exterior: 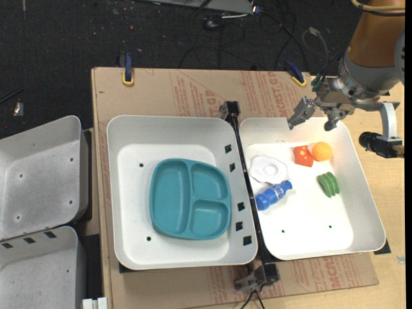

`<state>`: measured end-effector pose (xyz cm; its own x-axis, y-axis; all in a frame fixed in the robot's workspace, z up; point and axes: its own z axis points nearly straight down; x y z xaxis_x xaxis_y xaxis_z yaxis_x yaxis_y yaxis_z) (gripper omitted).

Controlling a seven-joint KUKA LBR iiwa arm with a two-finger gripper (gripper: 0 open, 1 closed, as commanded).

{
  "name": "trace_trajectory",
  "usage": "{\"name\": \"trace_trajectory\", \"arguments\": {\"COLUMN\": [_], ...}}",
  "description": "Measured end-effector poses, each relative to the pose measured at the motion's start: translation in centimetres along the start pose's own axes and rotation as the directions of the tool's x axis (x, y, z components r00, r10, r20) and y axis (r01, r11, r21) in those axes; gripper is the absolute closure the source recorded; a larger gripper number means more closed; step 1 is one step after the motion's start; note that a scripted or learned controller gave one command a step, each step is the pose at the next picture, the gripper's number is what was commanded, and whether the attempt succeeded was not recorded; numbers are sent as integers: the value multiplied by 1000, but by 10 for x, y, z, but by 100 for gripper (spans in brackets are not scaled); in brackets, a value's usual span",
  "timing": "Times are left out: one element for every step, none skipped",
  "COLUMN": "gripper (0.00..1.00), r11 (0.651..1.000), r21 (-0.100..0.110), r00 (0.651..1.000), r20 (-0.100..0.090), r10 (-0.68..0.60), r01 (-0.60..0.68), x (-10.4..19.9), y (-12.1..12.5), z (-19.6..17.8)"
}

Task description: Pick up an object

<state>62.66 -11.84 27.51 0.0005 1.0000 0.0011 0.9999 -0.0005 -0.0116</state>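
Left bin: contains one teal divided plate with three compartments, lying flat at centre. Right bin: contains, left to right, a white fried egg toy, a blue bottle lying on its side just below it, a red block touching an orange ball, and a green pepper below these. Both bins rest on a brown board clamped at the far edge; dark floor lies beyond. The gripper hangs over the right bin's far rim, fingers spread, holding nothing, above the red block and ball.
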Motion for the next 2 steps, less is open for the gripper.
{"name": "trace_trajectory", "arguments": {"gripper": [0, 0], "r11": [1000, 1000], "r21": [-11, -8], "r00": [1000, 1000], "r20": [1, 1], "r10": [-2, -1], "r01": [2, 1], "x": [0, 6], "y": [2, 2], "z": [-7, 38]}}
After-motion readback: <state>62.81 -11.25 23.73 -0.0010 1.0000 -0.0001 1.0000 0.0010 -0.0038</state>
